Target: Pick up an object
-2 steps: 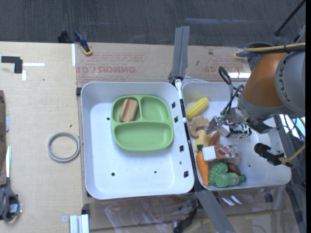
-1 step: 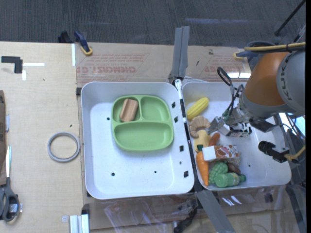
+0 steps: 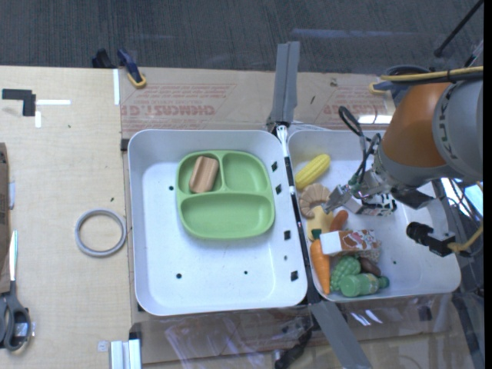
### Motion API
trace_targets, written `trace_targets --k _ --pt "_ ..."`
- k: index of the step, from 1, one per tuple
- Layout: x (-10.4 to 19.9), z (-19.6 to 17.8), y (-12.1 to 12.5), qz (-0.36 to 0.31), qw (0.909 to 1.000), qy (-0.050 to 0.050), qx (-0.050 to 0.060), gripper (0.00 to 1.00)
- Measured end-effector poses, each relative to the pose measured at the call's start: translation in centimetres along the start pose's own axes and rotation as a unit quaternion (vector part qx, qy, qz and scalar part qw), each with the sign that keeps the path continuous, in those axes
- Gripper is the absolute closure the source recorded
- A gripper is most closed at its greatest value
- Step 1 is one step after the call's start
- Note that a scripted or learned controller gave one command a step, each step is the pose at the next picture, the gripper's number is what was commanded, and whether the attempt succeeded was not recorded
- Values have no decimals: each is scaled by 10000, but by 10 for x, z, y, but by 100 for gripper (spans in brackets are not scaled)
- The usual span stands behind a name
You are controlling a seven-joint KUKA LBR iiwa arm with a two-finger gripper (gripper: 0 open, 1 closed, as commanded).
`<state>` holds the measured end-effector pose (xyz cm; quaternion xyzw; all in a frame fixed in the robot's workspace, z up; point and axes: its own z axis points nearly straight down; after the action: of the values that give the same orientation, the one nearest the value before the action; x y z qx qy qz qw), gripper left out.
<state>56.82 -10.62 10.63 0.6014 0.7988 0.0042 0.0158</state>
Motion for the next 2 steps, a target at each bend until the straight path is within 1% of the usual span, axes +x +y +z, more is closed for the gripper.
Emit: trace_targets --k 1,2 --pt "-7 0 6 130 9999 38 12 0" --pt "-38 2 48 222 9997 31 0 0"
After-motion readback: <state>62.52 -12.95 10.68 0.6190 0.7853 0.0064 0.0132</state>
